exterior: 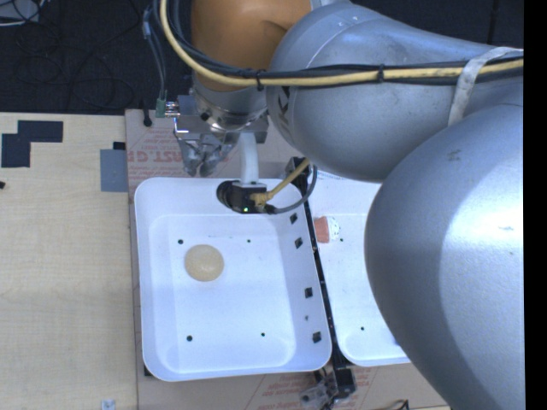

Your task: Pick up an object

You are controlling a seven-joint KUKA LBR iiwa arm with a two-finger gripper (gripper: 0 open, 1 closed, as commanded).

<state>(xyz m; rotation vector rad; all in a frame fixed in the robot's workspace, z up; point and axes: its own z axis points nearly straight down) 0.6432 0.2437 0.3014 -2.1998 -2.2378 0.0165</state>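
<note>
One pale round disc (204, 262) lies in the left bin (162, 348), so the gripper (203, 162), its finger state impossible to tell, should descend centred over that disc.

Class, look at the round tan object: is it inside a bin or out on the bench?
Inside. The round tan object lies on the floor of the left bin, within its raised white rim, apart from the gripper at the bin's far edge.

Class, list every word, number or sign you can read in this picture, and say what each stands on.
Red print on the cardboard behind the left bin: upside down, too blurred to read.
Red print on the cardboard edge in front of the bins: too small to read.
</note>
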